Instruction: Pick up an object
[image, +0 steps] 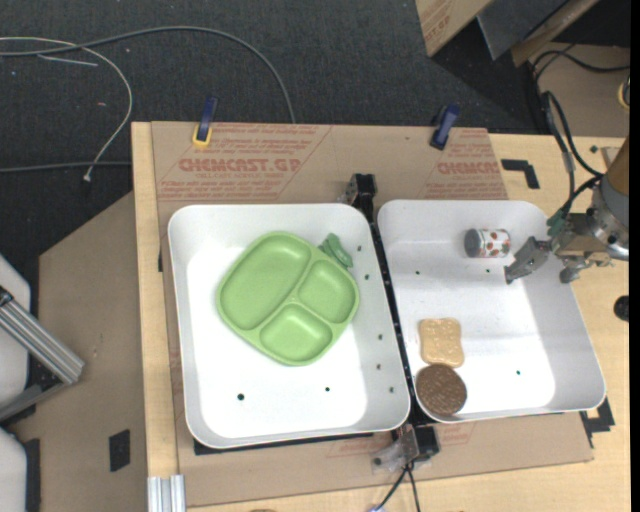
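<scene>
In the right bin a small white can with a red pattern lies on its side near the far wall. A tan slice of toast and a round brown cookie sit at the bin's near left corner, touching each other. My gripper hovers at the bin's right side, just right of the can and apart from it. It is open, with nothing between its fingers.
The left bin holds a green divided plate with a small dark green piece at its far right rim. Blue clamps hold the cardboard sheet at the back. Cables run along the far right.
</scene>
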